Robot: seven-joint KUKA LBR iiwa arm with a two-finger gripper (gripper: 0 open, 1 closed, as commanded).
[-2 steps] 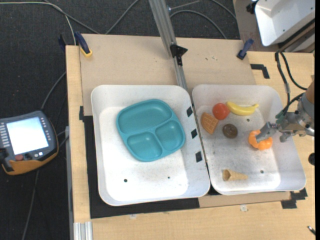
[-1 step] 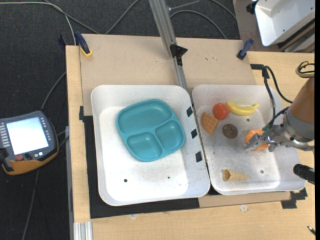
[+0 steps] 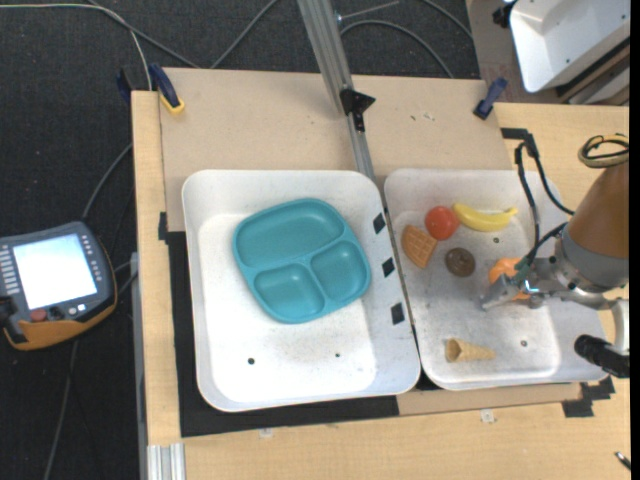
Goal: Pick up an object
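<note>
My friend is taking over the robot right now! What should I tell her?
Tool: low in the right bin, beside a small orange piece. Whether it grips anything cannot be told.

Right bin things: banana, red tomato, waffle piece, brown ball, ice-cream cone near the front.

Left bin: teal divided plate.

Done: the arm has reached into the right bin.
Left: get a sure grip on one thing and lift it.
</note>
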